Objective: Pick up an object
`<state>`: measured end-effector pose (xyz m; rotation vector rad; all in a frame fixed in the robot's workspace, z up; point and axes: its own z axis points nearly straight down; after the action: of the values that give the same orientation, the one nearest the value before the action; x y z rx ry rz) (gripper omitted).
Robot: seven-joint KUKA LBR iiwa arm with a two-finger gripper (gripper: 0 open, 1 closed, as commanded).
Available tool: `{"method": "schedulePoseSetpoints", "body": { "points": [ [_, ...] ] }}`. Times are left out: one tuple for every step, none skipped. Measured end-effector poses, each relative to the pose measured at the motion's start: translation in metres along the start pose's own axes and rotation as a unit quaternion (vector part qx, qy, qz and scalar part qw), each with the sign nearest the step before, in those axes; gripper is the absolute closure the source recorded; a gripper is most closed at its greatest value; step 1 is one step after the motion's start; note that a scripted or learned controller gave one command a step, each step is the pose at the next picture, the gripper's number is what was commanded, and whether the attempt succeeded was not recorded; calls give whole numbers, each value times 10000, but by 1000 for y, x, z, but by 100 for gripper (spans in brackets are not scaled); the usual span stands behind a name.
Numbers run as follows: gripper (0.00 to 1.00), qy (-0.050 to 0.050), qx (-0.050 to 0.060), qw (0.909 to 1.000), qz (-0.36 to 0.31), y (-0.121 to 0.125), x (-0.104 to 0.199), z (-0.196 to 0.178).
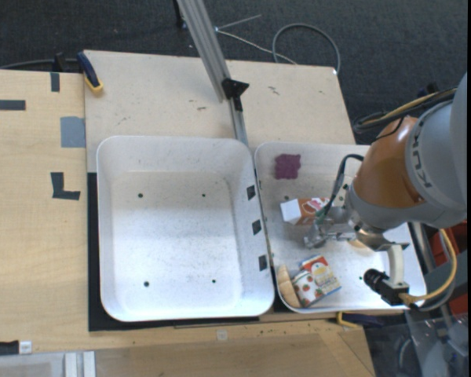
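tool [323, 228] low in right bin [330, 154], beside white-orange block [292, 210], likely lining up a grab | finger state: cannot tell | carton [315, 280] nearer bin's front | purple piece [287, 166] at back

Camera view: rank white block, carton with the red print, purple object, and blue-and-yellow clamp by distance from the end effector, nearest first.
From the end effector in the right bin:
1. White block, just to its left.
2. Carton with the red print, below it near the bin's front edge.
3. Purple object, at the bin's back.
4. Blue-and-yellow clamp, far off at the bench's back-left.
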<state>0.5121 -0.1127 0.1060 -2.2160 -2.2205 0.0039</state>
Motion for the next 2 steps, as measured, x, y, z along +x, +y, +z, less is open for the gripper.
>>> {"method": "schedulePoseSetpoints", "body": {
  "points": [
    [100, -9, -42, 10000, 0, 0, 6, -61],
    [100, -9, -42, 10000, -3, 2, 17, -112]
  ]
}}
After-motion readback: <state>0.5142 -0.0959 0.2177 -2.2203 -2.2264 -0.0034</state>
